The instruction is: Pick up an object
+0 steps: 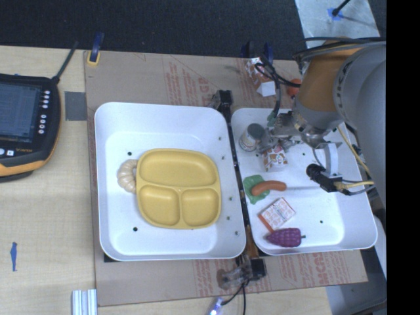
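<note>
1. The gripper (279, 140) hangs low over the far left part of the right bin (348, 231), the grey arm (354, 84) with its orange band reaching in above it.
2. Whether the fingers are apart or together I cannot tell; the wrist and cables hide them.
3. Just under the gripper lies a small red-and-white packet (276, 157), possibly touching it, with a grey round can (251, 137) just beside it to the left.
4. Nearer the front of the same bin sit a sausage on a green leaf (264, 187), a flat red-patterned packet (277, 212) and a purple grape bunch (285, 237).
5. The left bin (118, 235) holds a yellow divided tray (177, 188) with a pale shell-like toy (126, 174) touching its left edge.
6. A tablet-like pendant (23, 123) rests on the bench (39, 241) at the left.
</note>
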Action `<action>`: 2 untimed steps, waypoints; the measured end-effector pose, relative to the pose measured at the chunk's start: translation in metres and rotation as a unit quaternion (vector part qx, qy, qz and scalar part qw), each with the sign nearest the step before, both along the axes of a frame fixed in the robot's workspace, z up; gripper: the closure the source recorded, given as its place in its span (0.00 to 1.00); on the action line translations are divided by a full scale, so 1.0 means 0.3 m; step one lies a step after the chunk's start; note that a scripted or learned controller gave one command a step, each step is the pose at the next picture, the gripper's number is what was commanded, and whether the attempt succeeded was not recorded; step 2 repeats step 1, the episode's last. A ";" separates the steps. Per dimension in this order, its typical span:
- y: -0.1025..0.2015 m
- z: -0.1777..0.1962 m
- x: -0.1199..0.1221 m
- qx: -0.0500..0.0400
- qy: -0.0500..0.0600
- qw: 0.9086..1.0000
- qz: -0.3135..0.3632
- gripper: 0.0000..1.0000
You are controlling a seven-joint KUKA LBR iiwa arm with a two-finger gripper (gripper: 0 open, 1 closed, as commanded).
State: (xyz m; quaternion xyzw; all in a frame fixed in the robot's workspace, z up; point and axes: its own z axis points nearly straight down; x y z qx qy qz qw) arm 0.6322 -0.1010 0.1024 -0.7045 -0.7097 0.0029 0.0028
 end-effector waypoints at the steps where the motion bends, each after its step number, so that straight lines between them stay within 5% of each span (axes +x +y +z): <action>1: 0.175 0.299 -0.163 0.001 -0.002 1.000 -0.001 1.00; 2: 0.175 0.299 -0.163 0.001 -0.002 1.000 -0.001 1.00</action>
